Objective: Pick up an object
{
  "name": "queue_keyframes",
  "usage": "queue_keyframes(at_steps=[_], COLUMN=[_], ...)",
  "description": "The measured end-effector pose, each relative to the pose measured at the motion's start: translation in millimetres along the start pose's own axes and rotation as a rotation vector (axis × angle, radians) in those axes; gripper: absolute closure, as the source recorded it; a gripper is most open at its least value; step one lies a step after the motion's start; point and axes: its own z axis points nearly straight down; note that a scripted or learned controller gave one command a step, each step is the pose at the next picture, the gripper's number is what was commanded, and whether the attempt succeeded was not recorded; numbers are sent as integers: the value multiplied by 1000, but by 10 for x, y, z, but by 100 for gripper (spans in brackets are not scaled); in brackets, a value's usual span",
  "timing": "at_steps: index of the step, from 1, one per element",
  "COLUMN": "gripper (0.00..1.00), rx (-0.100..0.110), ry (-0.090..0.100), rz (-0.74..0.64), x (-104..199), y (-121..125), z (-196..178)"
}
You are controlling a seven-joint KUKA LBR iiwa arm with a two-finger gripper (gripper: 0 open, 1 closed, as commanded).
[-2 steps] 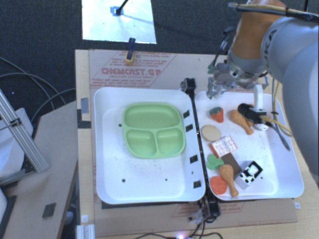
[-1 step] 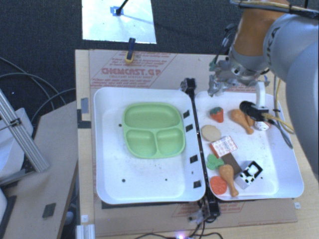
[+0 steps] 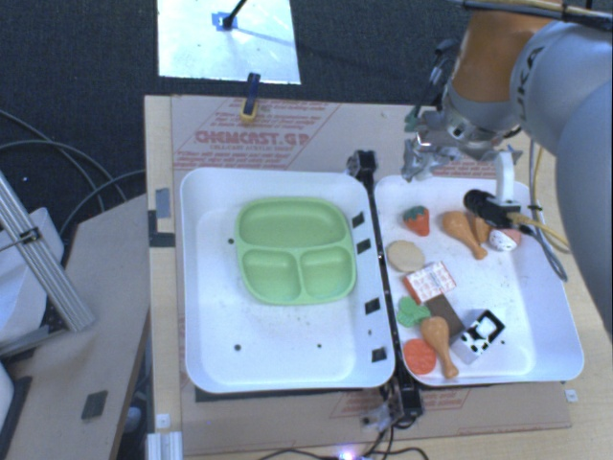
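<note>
My gripper (image 3: 420,168) hangs over the far left corner of the right bin (image 3: 551,300), open, with nothing between its fingers. Just below it in the bin lies a red strawberry toy (image 3: 415,219). To its right is a chicken drumstick (image 3: 465,231), with a small white and pink piece (image 3: 503,241) beyond it. Nearer the front lie a beige cookie (image 3: 405,255), a red-and-white card (image 3: 430,281), a green piece (image 3: 412,310), a brown block (image 3: 444,310), a second drumstick (image 3: 439,338), a red slice (image 3: 419,356) and a black-and-white block (image 3: 479,333).
The left bin (image 3: 211,333) holds a green divided plate (image 3: 295,250). A black-clipped divider (image 3: 375,257) runs between the bins. Behind the bins lie a blue-and-yellow tool (image 3: 251,99) and a silvery sheet (image 3: 225,27). The arm's grey body fills the upper right.
</note>
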Motion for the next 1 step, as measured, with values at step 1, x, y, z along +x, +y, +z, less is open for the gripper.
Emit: queue_keyframes(at_steps=[1], gripper=[100], rx=[12], ry=[5], rz=[8], x=[660], y=[-613], z=[-245])
